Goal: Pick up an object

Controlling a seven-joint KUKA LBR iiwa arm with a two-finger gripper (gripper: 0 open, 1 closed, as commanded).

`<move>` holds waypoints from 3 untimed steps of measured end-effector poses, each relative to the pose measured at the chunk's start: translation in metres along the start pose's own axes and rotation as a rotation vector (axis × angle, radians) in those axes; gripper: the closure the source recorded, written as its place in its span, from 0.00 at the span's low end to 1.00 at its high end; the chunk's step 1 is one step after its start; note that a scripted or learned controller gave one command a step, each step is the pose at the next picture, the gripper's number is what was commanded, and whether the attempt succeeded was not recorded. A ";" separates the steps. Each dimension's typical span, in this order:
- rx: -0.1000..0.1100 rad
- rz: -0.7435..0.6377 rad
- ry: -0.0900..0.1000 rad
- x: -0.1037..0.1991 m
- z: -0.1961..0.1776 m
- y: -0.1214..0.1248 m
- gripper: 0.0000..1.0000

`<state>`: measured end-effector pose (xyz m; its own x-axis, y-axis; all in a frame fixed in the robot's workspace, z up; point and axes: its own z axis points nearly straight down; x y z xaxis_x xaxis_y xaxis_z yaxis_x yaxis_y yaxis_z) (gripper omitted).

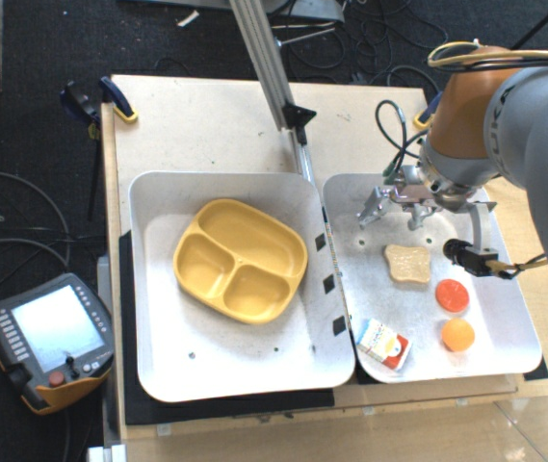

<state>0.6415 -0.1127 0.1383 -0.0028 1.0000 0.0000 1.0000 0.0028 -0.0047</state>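
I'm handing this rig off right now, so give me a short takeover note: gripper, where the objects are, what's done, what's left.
Gripper: open, holding nothing, hanging over the far end of the right bin.
Right bin: bread slice, red round piece, orange ball, small carton at the near edge.
Left bin: yellow divided tray.
Done: no pick yet.
Left: close on an object and lift; the bread slice lies nearest.

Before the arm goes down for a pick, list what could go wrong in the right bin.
1. The gripper hovers over bare bin floor above the bread slice; a straight descent would likely close on nothing.
2. The red disc and orange ball sit close together; reaching for one may knock the other, and the ball may roll.
3. The small carton lies near the right bin edge, leaving fingers little room.
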 end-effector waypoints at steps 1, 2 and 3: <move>-0.001 0.002 0.000 0.001 0.045 -0.001 0.00; -0.006 0.003 -0.001 0.000 0.032 0.001 1.00; -0.012 0.003 -0.001 -0.001 -0.032 0.000 1.00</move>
<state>0.6414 -0.1134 0.1698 -0.0001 1.0000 -0.0012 1.0000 0.0001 0.0072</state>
